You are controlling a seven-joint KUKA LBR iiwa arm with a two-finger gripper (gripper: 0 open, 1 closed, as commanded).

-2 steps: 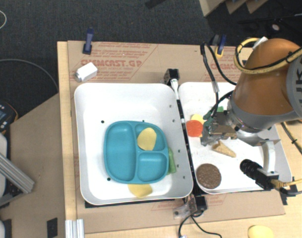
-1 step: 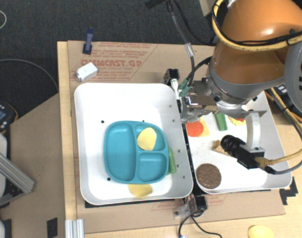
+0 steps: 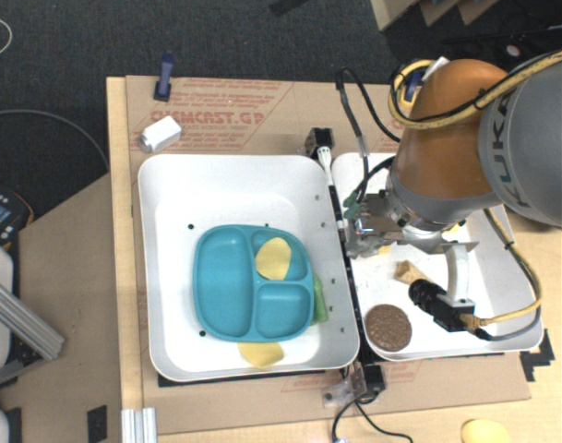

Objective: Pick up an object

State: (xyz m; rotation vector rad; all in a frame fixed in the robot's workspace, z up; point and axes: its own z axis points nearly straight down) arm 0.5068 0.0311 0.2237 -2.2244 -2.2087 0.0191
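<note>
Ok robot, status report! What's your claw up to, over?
Gripper down by left wall of right bin. Brown disc and tan scrap loose in that bin. Arm covers the bin's far end.

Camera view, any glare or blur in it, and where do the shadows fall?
In the camera view, light is even and the blue plate looks sharp; the left bin is bright, nearly washed out; the arm throws a soft shadow on the right bin beneath it.
</note>
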